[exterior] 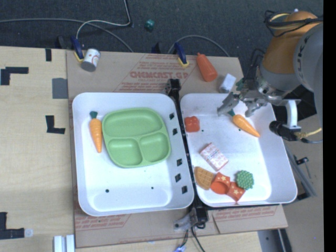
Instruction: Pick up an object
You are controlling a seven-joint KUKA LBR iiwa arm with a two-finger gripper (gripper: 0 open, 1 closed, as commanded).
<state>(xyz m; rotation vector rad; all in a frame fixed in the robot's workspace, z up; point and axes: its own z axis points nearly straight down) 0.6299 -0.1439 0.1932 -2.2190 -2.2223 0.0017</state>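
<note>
Two grey fingers (229,105) of the pincer (237,105) are spread apart, pointing down and to the view's left, over the upper part of the right bin (278,164), with nothing between them. Just beside them, toward the near-right, lies an orange carrot (246,125) on the bin floor, its thick end close to the fingertips (whether metal touches it cannot be told). Behind the pincer the wrist leans in from the right, and the orange band (286,43) rises above it toward the top right corner. Further down the same bin sit a small red block (192,124), a pink wrapped piece (213,155), a waffle-like biscuit (203,177), a red star-marked piece (226,185) and a green broccoli (244,179). Across the divider, the left bin (84,156) holds a green sectioned plate (136,136) with a second carrot (96,132) beside it. On the table (31,167) beyond the bins lies an orange bottle shape (206,67).
</note>
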